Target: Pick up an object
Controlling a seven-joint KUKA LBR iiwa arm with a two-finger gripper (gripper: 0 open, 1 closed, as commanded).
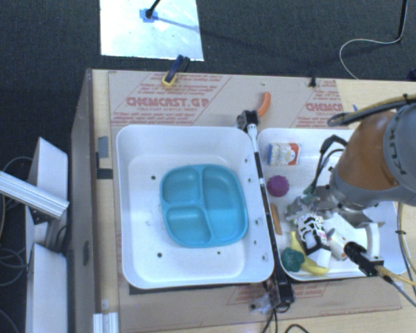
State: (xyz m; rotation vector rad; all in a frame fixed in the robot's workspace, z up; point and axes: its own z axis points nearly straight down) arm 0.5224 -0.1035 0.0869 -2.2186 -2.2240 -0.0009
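Note:
The right bin (pixel 347 136) holds several small objects. A white carton with a red and blue label (pixel 283 153) lies at its far left, and a purple ball (pixel 278 184) sits just in front of it. Along the left wall lies a thin orange stick (pixel 276 218). A black-and-white toy (pixel 309 229), a teal piece (pixel 292 259) and a yellow banana shape (pixel 313 267) crowd the near left corner. My gripper (pixel 307 205) hangs low over the bin's middle, just above the black-and-white toy and right of the purple ball.
The left bin (pixel 142 144) holds a blue divided plate (pixel 204 205). The grey arm with its orange band (pixel 364 155) covers the right bin's far right part. An orange-handled tool (pixel 263 103) and a yellow-and-black tool (pixel 175 71) lie on the board behind the bins.

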